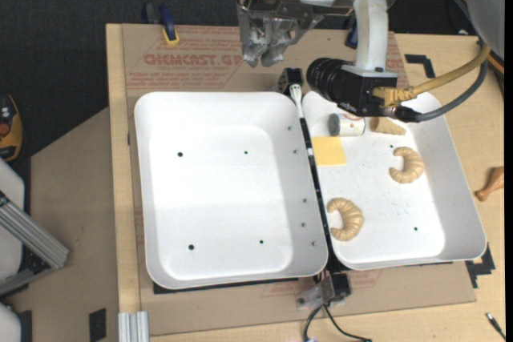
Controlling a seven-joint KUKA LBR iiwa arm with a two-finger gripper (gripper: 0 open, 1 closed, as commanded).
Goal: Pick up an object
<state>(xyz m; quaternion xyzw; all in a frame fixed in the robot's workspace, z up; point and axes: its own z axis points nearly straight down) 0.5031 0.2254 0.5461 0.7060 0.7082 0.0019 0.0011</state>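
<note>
Supporting 2 bins (160,196), cardboard-topped bench (192,52)

A robotics lab: below the claw (268,40), a cardboard-topped bench (120,172) carries two white bins (152,172), with cables (449,96) and aluminium framing (32,232) nearby.

The left bin (160,172) lies open to reach, while croissants (345,219) and a yellow block (329,150) dot the right bin (449,204)
</note>
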